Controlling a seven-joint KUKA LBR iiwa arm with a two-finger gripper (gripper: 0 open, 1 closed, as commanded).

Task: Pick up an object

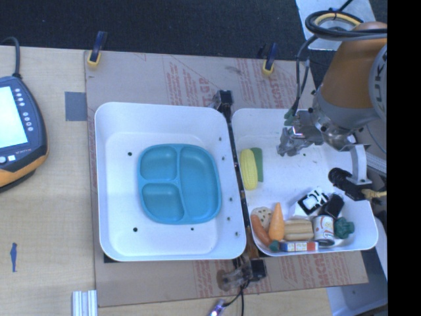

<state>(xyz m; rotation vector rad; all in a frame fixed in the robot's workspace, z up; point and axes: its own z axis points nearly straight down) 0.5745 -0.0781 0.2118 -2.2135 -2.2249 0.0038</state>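
the grey two-finger gripper (291, 143) is hovering over the upper part of the right shallow white bin (263, 120), above bare floor, with nothing between its fingers; their spacing cannot be told at this slant. the nearest candidate, a yellow plastic corn cob with a green husk (250, 168), is lying lengthwise just beside the bin's left wall, apart from the other items. the orange plastic carrot (276, 222), the tan toy hot dog bun (297, 229) and a small red-and-white can (323, 229) are crowding together in the bin's lower corner. judgement: the corn is the soundest target, being isolated; the fingers should be straddling its narrow width, and the descent should be keeping clear of the wall. the grey arm with its orange band (352, 68) is reaching in from the right, wrist pointing down. the blue three-compartment plate (179, 183) is sitting in the left white bin (112, 176).
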